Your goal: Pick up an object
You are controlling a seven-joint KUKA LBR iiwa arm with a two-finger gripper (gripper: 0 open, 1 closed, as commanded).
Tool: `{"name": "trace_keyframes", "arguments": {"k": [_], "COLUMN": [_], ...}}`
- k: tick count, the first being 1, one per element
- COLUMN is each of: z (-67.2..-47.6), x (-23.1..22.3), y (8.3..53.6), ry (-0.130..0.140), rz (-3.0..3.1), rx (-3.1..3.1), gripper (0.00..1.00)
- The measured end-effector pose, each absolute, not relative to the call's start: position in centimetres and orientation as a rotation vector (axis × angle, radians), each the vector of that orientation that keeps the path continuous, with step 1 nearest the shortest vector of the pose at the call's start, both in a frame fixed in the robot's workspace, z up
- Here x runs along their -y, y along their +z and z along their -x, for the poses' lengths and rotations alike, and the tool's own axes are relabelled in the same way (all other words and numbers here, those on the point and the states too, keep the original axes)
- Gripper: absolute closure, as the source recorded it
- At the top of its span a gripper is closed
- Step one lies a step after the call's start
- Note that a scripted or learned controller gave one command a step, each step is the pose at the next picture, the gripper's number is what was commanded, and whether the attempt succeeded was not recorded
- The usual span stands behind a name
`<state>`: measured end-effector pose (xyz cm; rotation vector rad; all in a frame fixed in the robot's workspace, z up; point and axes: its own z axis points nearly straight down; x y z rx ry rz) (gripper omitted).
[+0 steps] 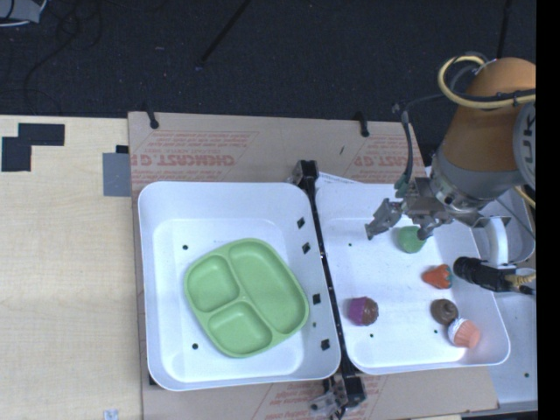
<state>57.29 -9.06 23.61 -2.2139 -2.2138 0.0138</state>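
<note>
My gripper (403,228) hangs over the back part of the right bin (385,357), fingers spread open. A small round green object (409,241) lies on the bin floor just below and between the fingertips; nothing is lifted. Also in that bin are an orange-red piece (437,276), a purple object (362,310), a brown round object (444,311) and a pink and white piece (465,332) near the front right corner.
The left bin (162,234) holds a green divided plate (246,297). A black divider (320,265) runs between the two bins. The grey and orange arm (486,138) reaches in from the right, above the right bin's back edge.
</note>
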Motion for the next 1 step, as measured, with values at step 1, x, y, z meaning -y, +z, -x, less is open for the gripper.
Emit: {"name": "trace_keyframes", "arguments": {"k": [1], "z": [-57.52], "x": [9.08], "y": [24.26], "ry": [0.001], "rz": [2.219], "rx": [2.222], "gripper": [0.0]}}
